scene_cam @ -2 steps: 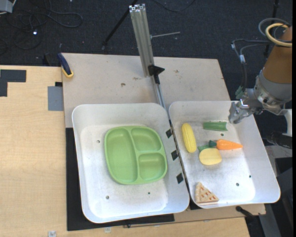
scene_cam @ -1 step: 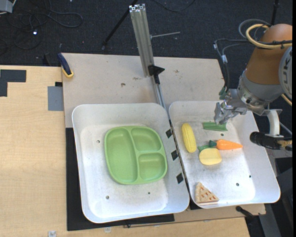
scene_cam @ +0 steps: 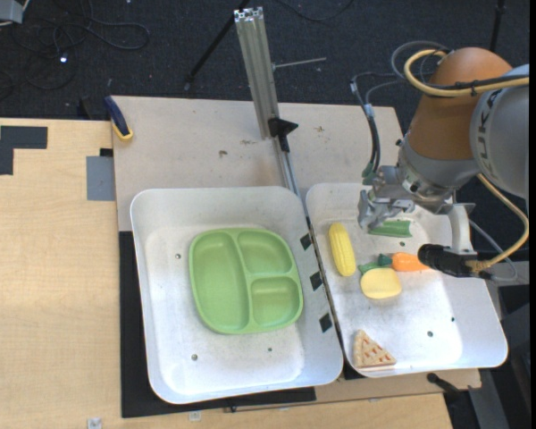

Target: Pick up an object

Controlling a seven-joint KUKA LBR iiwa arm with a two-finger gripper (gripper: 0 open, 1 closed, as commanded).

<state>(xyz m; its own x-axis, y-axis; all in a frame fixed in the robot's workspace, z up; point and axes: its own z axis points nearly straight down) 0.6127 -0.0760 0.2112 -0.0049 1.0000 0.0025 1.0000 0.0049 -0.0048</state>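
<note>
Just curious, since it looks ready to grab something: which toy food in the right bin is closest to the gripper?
The green flat toy piece, lying right beneath the gripper; the yellow corn cob sits farther off.

No legible txt or labels.

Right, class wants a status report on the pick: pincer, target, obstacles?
Pincer over right bin, far end. Green item just beneath; grip unclear. Corn, lemon, carrot close by.
</note>
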